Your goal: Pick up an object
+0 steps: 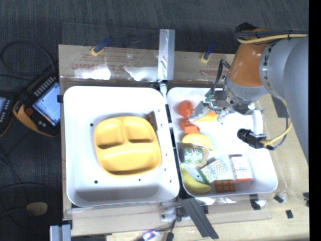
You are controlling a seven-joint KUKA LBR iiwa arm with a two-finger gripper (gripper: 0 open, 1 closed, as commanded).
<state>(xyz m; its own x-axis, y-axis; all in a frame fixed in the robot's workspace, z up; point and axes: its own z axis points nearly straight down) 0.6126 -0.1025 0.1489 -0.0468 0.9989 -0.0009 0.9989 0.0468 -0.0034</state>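
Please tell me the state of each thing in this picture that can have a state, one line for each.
gripper: low in the right bin, fingers unclear
yellow tray: lying flat in the left bin, upright
right bin: holding many small items
banana: lying at the right bin's front edge
red-and-white box: lying flat

right bin – orange-yellow piece (208, 117) near back | red round piece (185, 107) just left – both lying flat

Glossy yellow plastic tray (128, 143) — smooth white bins (75, 134)
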